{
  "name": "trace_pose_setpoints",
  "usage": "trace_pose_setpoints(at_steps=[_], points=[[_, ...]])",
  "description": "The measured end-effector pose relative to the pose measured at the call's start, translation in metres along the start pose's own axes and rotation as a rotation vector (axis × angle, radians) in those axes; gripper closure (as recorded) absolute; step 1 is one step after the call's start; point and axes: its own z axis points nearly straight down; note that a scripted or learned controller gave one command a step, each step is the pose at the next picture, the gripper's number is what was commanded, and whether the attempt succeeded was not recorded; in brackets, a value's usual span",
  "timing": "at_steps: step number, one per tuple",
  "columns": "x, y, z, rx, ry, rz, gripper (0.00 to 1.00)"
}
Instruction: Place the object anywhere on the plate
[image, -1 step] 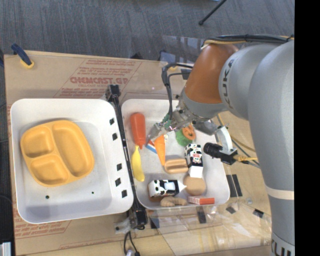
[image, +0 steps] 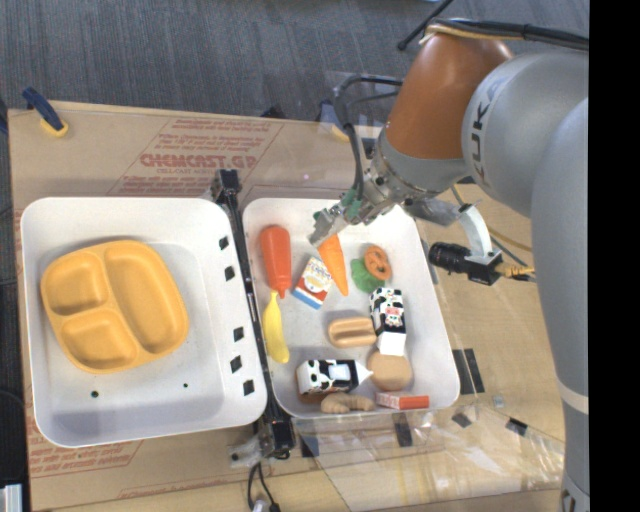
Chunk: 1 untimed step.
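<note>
Brown cardboard (image: 300, 150) covers the bench, and on it two shallow white bins sit side by side. Nearest in the right bin (image: 440, 350) lie a small orange-and-white box (image: 402, 401) and a tan piece of toy food (image: 347, 403), then a cow-patterned carton (image: 327, 376) beside a tan round bun (image: 390, 371). Farther back come a hot dog (image: 351, 330), a second cow-patterned carton (image: 388, 320), a yellow banana (image: 275, 330) along the left wall, a small milk carton (image: 314, 280), a pretzel on a green piece (image: 375, 264) and a red-orange pepper (image: 276, 257). The left bin (image: 60, 420) holds the yellow divided plate (image: 112, 303). At the far side of the right bin, the gripper (image: 335, 222) hangs over the top of an orange carrot (image: 334, 264); whether it is closed or grips the carrot cannot be told. Grey arm (image: 520, 130) fills the far right.
</note>
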Motion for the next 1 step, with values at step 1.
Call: trace_pose_setpoints(at_steps=[1], points=[[-0.021, -0.0603, 0.1501, 0.011, 0.006, 0.033, 1.0]])
